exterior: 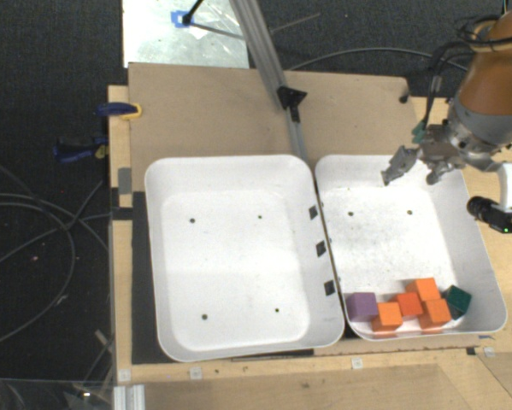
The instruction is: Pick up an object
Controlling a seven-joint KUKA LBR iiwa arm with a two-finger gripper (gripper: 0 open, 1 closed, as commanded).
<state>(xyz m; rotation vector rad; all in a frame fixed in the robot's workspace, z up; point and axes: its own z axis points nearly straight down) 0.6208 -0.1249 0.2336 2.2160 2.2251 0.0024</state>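
The gripper [416, 165] hangs over the far edge of the right bin [384, 229], its two fingers spread apart with nothing between them. The blocks lie well apart from it, bunched in that bin's near corner: a purple block [361, 305] leftmost, four orange blocks [414, 301] beside it, touching one another, and a dark green block [457, 299] against the bin's right wall. Between gripper and blocks the bin's floor lies bare. The left bin [230, 254] touches the right bin along a shared rim. Both rest on a brown bench [204, 109]; beyond it, dark carpet with loose cables [33, 229].
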